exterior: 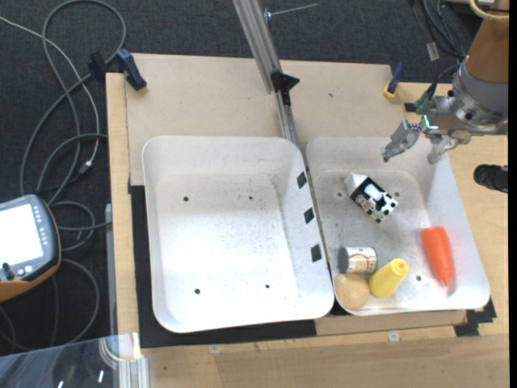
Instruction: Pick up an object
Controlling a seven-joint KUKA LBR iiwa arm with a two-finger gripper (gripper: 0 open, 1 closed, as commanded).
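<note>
Hovering gripper point(416, 146): fingers spread, nothing between them, above the right bin's point(452, 217) far edge.
Orange carrot point(438, 253): well below the fingers, toward the right wall.
Black-and-white box point(370, 196): nearest, just below-left.
Yellow bottle point(388, 277): far below.
Small can point(358, 259): beside bottle.
Tan ball point(351, 292): farthest corner.

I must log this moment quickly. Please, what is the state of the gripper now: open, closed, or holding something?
Gripper: open, holding nothing, above the far end of the right bin.
</note>
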